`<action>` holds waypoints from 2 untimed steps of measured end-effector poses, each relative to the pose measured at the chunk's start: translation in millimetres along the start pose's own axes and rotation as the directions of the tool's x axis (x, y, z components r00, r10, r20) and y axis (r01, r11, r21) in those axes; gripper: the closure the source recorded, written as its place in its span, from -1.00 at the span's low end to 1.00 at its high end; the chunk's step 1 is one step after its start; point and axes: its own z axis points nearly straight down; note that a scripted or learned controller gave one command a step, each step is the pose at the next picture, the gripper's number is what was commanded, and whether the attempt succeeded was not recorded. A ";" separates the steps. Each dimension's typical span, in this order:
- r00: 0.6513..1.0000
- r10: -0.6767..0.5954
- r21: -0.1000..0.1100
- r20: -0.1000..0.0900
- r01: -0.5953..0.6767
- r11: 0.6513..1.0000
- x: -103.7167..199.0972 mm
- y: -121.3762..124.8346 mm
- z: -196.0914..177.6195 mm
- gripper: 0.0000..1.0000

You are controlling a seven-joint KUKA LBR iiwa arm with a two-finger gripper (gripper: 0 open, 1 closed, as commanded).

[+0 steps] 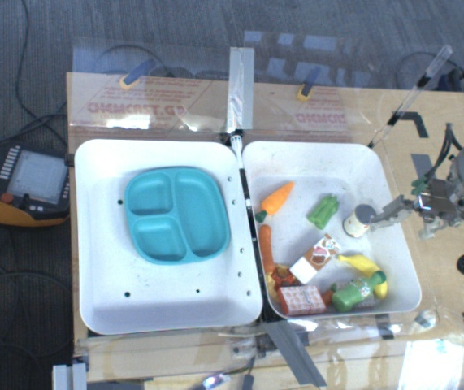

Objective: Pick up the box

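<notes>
So the divided tray [176,214] sits in the left bin [101,299], and the box [301,300] lies at the right bin's [382,177] front edge, among toy food.

Dark grey carpet [215,10] covers the floor around the pale wooden tabletop [439,242], with thin cables [20,23] trailing across it at upper left. A handheld control pendant [24,187] with an orange casing lies on the carpet at left.

The box [301,300] was hemmed in at the right bin's [378,169] front wall, touched by the carton [316,258] and green toy [348,296]. Open floor was left behind the carrot [277,198] and pepper [323,210].
</notes>
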 end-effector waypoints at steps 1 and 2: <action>1.000 0.000 0.000 0.000 0.000 1.000 0.0 0.0 0.0 -1.00; 1.000 0.000 0.000 0.000 0.000 1.000 0.0 0.0 0.0 -1.00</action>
